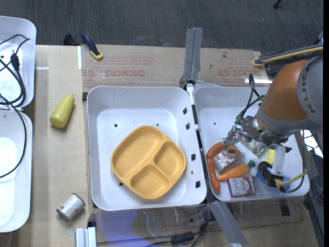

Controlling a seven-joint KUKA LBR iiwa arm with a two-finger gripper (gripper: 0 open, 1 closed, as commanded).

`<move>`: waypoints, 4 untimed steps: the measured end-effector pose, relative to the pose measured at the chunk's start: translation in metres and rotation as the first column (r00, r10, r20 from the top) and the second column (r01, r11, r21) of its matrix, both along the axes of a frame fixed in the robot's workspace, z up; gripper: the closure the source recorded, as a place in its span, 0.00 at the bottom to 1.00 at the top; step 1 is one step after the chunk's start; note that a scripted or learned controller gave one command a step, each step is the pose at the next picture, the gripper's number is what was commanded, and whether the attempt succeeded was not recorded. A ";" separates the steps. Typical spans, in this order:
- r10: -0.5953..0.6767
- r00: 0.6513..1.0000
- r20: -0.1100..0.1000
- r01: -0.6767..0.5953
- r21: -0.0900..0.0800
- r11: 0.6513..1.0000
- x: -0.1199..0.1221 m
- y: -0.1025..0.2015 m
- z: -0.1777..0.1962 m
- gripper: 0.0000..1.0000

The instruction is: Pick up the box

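Observation:
A small brown-and-white box (226, 159) lies in the right bin (218, 104), in its front-left part, between an orange sausage (211, 151) and a carrot (234, 171). My gripper (240, 133) hangs low over the bin just behind and to the right of the box, close to its far corner. The grey metal of the wrist hides what is under it. Nothing can be seen held in the gripper.
A dark red flat packet (240, 186) lies in front of the carrot. The left bin (103, 138) holds a yellow divided plate (148, 161). Outside the bins, a mustard bottle (62, 111) and a small can (70, 206) lie on the bench.

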State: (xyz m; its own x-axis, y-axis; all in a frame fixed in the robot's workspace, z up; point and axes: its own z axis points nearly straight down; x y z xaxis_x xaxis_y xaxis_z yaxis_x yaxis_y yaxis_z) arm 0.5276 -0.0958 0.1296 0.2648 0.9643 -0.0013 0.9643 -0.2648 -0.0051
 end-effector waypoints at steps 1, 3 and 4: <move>-0.113 0.994 0.002 0.113 -0.001 0.994 0.063 -0.078 -0.026 0.00; -0.245 0.970 0.002 0.245 -0.002 0.970 0.046 -0.037 -0.030 1.00; -0.208 0.978 0.001 0.208 -0.002 0.978 0.006 0.029 0.061 1.00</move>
